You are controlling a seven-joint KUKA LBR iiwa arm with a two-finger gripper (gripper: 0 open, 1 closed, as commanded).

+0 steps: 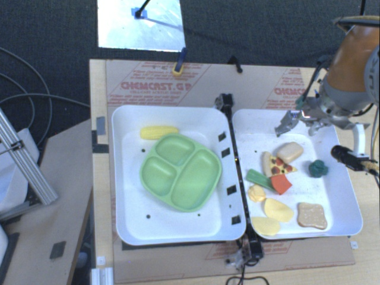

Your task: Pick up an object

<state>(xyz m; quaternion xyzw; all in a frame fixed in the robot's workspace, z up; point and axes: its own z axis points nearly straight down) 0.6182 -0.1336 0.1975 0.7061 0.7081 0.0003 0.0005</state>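
With the gripper seen spread and empty above the right bin, the bread roll, judged light and stiff, is best pinched across its width.

Foil-like square sheet far left on dark floor. Aluminium extrusion frame left edge. Cables looping far left. Cardboard sheet under bins.

Even, bright overhead light. White bins near overexposed, shadows faint. Strong glare on reflective sheet at top. Dark floor underexposed. Image soft and low-resolution throughout; arm slightly blurred at right.
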